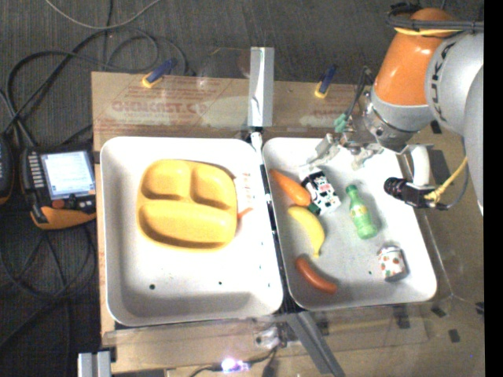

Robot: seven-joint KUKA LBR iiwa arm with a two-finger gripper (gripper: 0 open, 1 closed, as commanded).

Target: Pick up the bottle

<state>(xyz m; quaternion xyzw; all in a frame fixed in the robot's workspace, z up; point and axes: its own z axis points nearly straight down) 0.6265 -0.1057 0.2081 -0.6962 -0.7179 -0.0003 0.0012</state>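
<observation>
Bottle (362,212): green, lying flat in the right bin (420,283), right of centre of the frame, nothing gripping it. Gripper (346,149): above the bin's upper edge, apart from the bottle; whether it is spread or closed cannot be told. Same bin: carrot (288,188), black-and-white carton (323,192), banana (308,228), sausage (316,276), small printed cup (391,262). Left bin (118,289): yellow divided tray (189,203) (three compartments).

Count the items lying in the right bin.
6: carrot and cow-print carton near the top left, green bottle centre, banana beside it, sausage low, small can lower right. More could hide under the hand.
</observation>
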